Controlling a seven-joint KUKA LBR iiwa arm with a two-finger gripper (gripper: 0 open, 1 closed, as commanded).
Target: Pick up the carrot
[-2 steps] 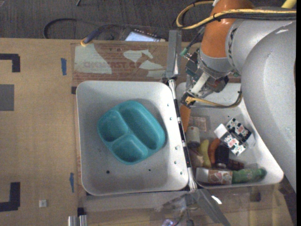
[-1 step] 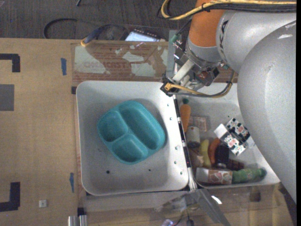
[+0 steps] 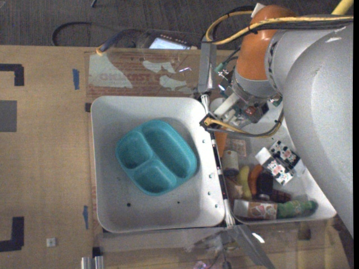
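Crowding is the main risk: the carrot (image 3: 256,179), a short orange taper, lies mid-way along the right bin (image 3: 322,209) wedged between a yellow banana-like piece (image 3: 244,176) and a dark object (image 3: 265,185), so a descent could clip a neighbour or lift the wrong piece. The gripper (image 3: 217,122) hangs over that bin's upper left corner, by the divider from the smooth left bin (image 3: 106,150) holding the glossy teal sectioned plate (image 3: 156,156); its state I cannot tell.

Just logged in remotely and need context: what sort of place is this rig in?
Probably a robotics lab bench: two white bins on a taped board, cables on carpet, and toy items like the carrot.
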